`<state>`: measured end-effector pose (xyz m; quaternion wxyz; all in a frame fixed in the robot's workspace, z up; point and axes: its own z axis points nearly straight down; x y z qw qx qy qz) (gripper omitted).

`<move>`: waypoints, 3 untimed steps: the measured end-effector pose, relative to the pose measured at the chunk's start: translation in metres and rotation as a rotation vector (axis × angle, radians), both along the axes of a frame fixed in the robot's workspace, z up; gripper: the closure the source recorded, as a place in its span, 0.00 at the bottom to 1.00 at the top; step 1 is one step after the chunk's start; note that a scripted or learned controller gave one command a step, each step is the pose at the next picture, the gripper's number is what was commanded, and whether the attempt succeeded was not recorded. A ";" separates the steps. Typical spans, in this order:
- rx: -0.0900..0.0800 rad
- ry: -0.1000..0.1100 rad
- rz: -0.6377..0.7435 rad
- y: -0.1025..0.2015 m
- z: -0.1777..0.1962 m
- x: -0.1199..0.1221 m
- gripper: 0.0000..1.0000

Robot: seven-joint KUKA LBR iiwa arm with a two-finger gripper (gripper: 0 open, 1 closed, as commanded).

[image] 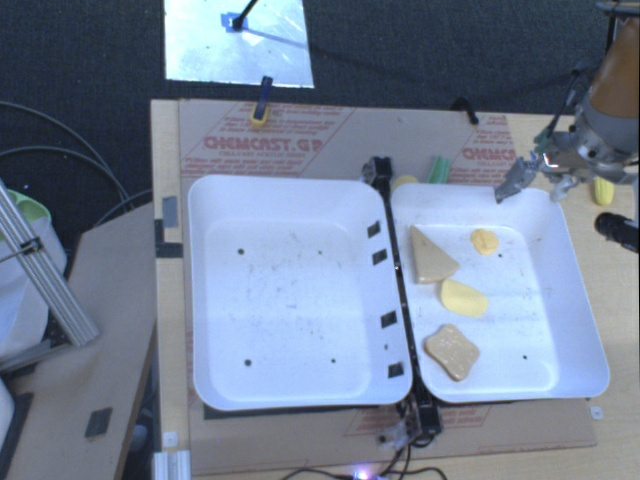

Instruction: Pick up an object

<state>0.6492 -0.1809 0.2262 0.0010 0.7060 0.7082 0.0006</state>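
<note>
The right bin holds several food-like pieces. A tan wedge lies near its left wall, with a small yellow lump to its right. Nearer the front are a pale yellow oval and a tan bread-shaped piece. My gripper hangs over the far right rim of this bin, up and to the right of the small yellow lump. It is open, with its two grey fingers spread apart and nothing between them.
The left bin stands beside the right one, joined along a black hinge strip. Behind the bins lie a green stick and a yellow bit. A metal plate lies at the far back.
</note>
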 end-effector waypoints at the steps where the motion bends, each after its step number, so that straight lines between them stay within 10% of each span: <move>1: 0.004 0.009 0.003 0.033 -0.150 -0.025 0.00; 2: 0.005 0.012 -0.002 0.086 -0.143 -0.139 0.00; 3: -0.003 -0.012 0.003 0.182 -0.035 -0.108 0.00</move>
